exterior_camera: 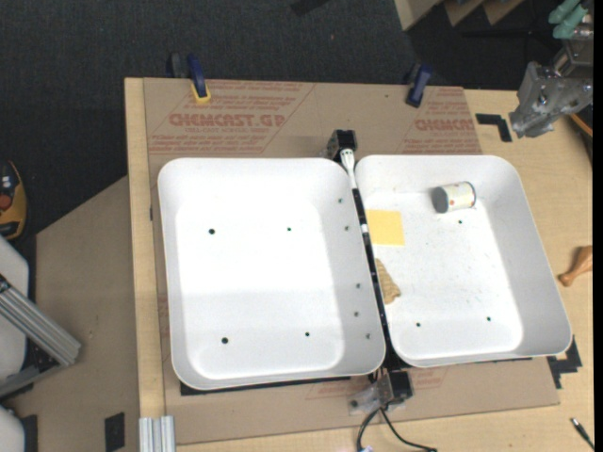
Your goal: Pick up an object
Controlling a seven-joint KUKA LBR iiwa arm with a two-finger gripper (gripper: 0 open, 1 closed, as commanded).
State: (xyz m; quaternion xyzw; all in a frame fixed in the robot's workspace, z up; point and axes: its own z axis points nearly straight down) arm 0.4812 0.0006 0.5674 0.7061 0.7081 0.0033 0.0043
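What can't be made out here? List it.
- Tool: at the camera view's upper right, too small and blurred to read.
- Brown scrap: partly tucked against the right bin wall; shape unclear.
- Small cylinder: too small to identify.

a small white cylinder with a grey cap (453, 197) lies on its side in the right bin (528, 252).

Lighting was bright and even from above. The 2 bins (264, 271) appeared near overexposed, with a soft shadow band across the left bin's upper half. The floor (85, 26) stayed dark. Focus was slightly soft throughout.
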